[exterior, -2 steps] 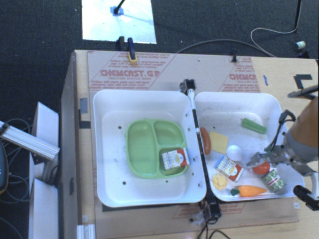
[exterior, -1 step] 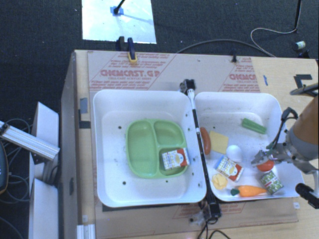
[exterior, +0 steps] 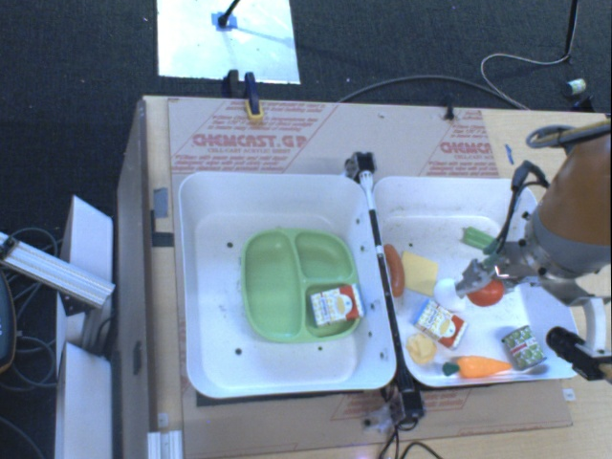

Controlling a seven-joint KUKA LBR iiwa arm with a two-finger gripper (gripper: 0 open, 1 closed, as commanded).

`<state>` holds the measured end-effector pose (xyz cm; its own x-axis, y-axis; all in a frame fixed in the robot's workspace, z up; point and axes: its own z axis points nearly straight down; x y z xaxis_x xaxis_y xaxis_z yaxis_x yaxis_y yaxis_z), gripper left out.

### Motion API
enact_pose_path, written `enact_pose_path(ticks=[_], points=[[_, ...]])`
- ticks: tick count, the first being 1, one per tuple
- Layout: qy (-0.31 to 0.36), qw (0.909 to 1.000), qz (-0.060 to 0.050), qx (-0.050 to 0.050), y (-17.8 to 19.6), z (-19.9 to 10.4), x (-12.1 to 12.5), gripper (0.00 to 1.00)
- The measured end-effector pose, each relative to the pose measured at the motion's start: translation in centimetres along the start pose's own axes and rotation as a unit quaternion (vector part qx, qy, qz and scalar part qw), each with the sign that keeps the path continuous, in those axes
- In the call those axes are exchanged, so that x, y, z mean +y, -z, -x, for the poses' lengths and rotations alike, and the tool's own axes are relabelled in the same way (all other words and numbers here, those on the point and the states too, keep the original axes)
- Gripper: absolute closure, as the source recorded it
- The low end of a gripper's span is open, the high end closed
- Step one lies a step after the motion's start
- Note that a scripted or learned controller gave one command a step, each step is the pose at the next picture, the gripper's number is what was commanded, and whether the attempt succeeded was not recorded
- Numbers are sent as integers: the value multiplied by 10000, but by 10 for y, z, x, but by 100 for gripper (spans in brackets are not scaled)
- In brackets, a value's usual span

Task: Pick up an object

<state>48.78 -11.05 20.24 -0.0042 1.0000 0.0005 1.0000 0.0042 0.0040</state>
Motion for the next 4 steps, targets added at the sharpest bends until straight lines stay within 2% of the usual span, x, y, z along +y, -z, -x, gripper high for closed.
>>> enact_pose_path(ticks=[1, 2, 4], points=[[-2, 10000, -6, -1, 39, -50, 0, 100], [-3, 10000, -9, 3, 49, -122, 0, 100], [-14, 10000, -7, -5, 63, -95, 0, 100]])
